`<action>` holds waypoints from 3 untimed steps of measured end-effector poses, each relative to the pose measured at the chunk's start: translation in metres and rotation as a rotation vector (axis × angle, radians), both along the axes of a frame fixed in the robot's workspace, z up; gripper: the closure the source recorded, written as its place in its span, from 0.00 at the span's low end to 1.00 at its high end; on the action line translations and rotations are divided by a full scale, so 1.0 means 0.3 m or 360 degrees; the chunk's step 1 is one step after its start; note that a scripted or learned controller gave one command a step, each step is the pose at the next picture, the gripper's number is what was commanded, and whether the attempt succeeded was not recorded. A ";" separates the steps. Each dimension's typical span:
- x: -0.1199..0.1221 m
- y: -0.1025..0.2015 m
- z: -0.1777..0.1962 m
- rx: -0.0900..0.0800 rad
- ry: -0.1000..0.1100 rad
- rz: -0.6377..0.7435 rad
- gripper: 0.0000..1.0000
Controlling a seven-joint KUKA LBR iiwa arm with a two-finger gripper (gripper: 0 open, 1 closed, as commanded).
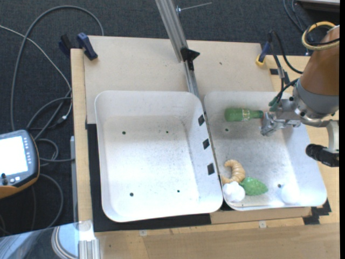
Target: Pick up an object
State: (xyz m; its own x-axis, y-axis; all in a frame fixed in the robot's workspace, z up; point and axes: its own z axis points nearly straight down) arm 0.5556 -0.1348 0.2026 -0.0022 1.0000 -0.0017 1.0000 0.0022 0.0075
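My gripper [268, 127] hangs over the upper part of the right bin [302, 161], reaching in from the right. A green bottle [242, 114] lies on its side just left of and slightly above the gripper, its pale cap end pointing toward it. Near the bin's front left corner sit a tan curved piece [235, 170], a white ball [233, 192] and a green lump [254, 186], packed close together. A white rounded object [290, 194] rests in the front right corner. Nothing shows held in the gripper.
The left bin [108, 144] stands beside the right one, split off by a ridge with black clips [207, 143]. A metal rail [172, 23] slants down from the top to the bins' junction. Cables and a pendant [16, 158] lie off the bench's left.
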 end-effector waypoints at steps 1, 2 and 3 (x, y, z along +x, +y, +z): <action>-0.008 0.188 -0.011 0.0008 0.0015 0.0007 1.00; -0.059 0.373 -0.015 0.0009 0.0018 0.0007 1.00; -0.095 0.581 -0.004 0.0010 0.0017 0.0010 1.00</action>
